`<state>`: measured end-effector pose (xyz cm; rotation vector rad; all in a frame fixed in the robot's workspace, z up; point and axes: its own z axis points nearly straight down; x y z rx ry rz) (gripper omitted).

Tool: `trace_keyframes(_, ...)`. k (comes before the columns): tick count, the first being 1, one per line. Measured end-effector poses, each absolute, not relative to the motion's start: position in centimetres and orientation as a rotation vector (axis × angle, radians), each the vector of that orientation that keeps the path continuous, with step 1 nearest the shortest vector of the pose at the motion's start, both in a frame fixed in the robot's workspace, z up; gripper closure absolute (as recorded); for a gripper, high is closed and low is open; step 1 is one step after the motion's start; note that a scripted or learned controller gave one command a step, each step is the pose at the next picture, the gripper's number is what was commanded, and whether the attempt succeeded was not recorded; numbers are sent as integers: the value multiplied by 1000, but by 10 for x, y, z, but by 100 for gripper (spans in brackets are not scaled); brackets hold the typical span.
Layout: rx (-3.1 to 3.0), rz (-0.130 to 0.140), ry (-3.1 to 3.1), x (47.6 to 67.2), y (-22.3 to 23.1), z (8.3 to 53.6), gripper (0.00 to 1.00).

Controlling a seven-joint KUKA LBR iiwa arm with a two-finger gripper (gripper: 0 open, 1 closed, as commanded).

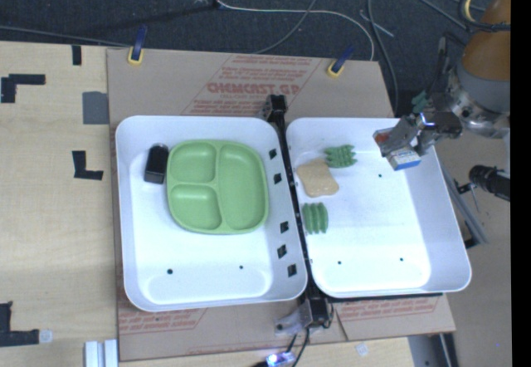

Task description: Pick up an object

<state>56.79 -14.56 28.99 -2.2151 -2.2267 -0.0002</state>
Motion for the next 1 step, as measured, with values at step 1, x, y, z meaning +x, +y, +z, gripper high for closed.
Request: trace_keyframes(1,-2215,1,-2227,585,-96,287,100)
